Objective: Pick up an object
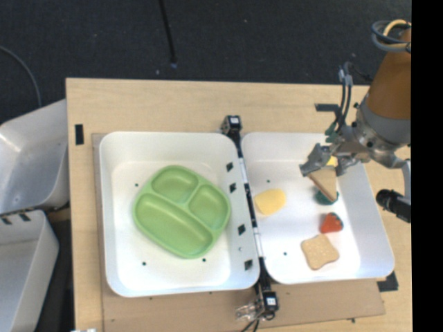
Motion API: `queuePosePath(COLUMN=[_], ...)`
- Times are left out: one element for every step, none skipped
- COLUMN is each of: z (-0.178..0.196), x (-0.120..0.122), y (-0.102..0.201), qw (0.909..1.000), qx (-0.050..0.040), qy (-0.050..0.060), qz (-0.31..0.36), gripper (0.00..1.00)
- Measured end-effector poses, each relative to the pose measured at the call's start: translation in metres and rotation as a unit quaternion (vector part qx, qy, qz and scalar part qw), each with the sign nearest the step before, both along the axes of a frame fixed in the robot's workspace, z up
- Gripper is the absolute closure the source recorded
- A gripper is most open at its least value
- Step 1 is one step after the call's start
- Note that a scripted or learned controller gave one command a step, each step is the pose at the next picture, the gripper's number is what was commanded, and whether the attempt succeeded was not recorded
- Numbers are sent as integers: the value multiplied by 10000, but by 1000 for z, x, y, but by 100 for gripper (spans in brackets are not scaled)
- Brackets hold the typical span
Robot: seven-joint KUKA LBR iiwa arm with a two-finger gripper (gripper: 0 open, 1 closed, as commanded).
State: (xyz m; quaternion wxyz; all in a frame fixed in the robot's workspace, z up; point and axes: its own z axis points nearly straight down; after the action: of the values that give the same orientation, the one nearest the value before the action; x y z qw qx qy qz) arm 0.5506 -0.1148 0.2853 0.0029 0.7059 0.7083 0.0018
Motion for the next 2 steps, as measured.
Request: queuePosePath(z=[1, 1], x=[19, 36], y=[53, 104], qw=[10000, 10000], qx=[10, 8], qy=[20, 24], qz=[18, 14], gripper=[100, 100])
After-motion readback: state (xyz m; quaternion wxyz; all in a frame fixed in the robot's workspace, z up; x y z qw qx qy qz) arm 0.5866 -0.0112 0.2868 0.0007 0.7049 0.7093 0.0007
